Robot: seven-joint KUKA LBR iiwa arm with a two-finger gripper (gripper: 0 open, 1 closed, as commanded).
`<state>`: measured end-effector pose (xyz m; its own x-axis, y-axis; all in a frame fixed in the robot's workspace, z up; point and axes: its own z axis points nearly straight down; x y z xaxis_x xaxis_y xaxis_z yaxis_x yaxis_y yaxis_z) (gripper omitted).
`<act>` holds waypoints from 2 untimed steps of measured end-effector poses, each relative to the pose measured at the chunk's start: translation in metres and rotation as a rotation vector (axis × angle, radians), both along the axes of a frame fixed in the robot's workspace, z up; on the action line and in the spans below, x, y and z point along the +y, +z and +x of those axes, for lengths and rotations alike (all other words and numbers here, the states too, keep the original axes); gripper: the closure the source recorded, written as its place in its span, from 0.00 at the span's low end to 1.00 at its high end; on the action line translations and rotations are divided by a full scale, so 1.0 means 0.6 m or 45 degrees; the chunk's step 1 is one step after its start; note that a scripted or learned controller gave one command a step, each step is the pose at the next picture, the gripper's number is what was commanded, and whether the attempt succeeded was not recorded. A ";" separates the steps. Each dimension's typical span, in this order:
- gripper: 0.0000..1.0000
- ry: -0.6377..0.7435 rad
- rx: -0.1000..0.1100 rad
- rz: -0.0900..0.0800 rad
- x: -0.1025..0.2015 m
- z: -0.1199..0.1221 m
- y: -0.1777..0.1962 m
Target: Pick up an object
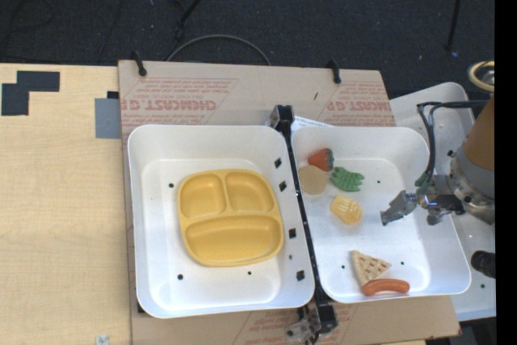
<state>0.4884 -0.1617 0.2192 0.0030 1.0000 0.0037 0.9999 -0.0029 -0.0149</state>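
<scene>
The right bin (436, 275) holds several toy foods: a red strawberry-like piece (321, 158), a beige round piece (313, 178), a green leafy piece (348, 178), a yellow corn piece (346, 211), a pizza wedge (369, 263) and an orange sausage (386, 286). My gripper (416, 208) hangs over the right side of this bin, to the right of the corn and apart from it. Its fingers stand open with nothing between them.
The left bin (153, 254) holds a yellow divided plate (230, 216). A black divider (297, 214) runs between the two bins. Cardboard (242, 97) lies behind the bins, and black cables (428, 133) loop near the arm at the right.
</scene>
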 end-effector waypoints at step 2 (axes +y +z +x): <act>0.00 0.003 -0.010 -0.001 -0.008 0.007 -0.094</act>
<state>0.4929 -0.1663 0.1626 0.0005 1.0000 0.0027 1.0000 -0.0004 -0.0074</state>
